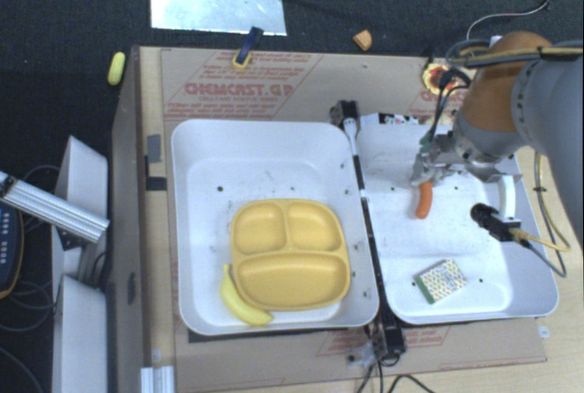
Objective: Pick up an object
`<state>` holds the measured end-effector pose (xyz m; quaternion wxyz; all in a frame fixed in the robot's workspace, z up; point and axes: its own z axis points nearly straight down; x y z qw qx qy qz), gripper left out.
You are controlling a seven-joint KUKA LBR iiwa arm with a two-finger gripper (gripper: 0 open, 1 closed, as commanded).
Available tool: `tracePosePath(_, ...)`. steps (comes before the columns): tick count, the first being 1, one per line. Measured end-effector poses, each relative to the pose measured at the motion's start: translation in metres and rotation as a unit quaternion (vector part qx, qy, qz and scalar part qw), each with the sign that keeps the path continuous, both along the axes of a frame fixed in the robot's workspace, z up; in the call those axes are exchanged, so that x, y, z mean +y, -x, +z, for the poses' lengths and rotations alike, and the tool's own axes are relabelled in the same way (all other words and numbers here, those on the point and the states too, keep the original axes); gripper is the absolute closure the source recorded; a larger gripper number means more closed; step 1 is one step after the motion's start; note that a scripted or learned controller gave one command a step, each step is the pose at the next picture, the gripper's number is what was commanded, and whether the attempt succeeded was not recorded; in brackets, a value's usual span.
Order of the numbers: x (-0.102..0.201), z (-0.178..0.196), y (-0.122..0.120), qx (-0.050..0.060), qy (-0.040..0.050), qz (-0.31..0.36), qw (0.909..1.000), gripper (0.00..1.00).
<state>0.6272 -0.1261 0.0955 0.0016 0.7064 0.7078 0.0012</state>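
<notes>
Camera view: two white bins side by side on a cardboard sheet (246, 86), with the arm (543, 113) coming in from the right over the right bin (488, 286).
Task's thing: a small orange piece (422, 201) lies on the floor of the right bin, in its left half, about midway between the far and near walls.
Its lie: the long axis runs nearly far-to-near, with the far end leaning slightly right; that far end sits just under the gripper.
Gripper: (427, 172) low over the far end of the orange piece; from up here I cannot tell whether it is spread or closed, nor whether it has hold of the piece.
Nearby in that bin: a patterned block (441, 280) lies toward the near wall, well apart from the orange piece.
Edges: the seam where the two bins meet (361, 195) is near the piece's left side; bare white floor surrounds the piece on its left and near sides.
Left bin: (205, 168) holds a yellow divided plate (290, 253) with a banana (239, 298) touching its near-left rim; its far half is bare.
Off the bins: a small yellow thing (116, 67) and a tan bit (363, 39) lie on the dark floor.
</notes>
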Motion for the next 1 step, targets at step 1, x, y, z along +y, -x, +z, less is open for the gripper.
tracePosePath(1, 0.1059, 0.1083, 0.062, -0.001, -0.0011, 0.002, 1.0, 1.0)
